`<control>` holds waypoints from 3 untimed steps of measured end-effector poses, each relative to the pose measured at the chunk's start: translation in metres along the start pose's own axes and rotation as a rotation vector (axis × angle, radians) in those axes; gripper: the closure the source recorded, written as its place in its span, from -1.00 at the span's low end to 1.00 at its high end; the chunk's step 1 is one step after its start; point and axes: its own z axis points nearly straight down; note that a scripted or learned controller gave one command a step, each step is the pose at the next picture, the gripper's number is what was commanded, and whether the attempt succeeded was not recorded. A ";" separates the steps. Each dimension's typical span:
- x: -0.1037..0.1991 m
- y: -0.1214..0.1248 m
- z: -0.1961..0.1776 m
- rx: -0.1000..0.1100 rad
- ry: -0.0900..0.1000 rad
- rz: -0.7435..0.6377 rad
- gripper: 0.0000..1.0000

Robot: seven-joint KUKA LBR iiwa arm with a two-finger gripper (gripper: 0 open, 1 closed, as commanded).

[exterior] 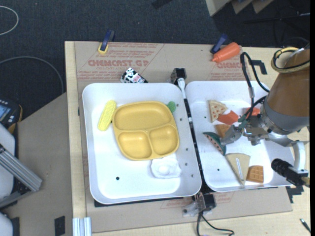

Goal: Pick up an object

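My gripper [230, 137] reaches in from the right, low over the middle of the right bin [197, 132]. Just to its left lies a dark teal striped piece [213, 140], touching or nearly touching the gripper tip. Above it sit a brown piece [222, 130], a red piece [228, 117] and a pizza slice [215, 109]. Below the gripper lie a beige wedge [237, 162] and a waffle square [255, 173]. The arm hides part of the bin's right side.
The left bin [93, 146] holds a yellow divided tray [145, 129], a corn cob [106, 115], a small green piece [171, 106] and a white fried egg [165, 169]. An orange clamp [226, 52] and a black-and-white toy [132, 75] rest on the board behind the bins.
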 end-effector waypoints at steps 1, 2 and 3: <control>0.000 0.003 -0.007 -0.015 -0.002 -0.003 -1.00; 0.002 0.005 0.057 -0.007 0.000 -0.003 -1.00; 0.002 0.007 0.107 -0.021 -0.004 -0.003 -1.00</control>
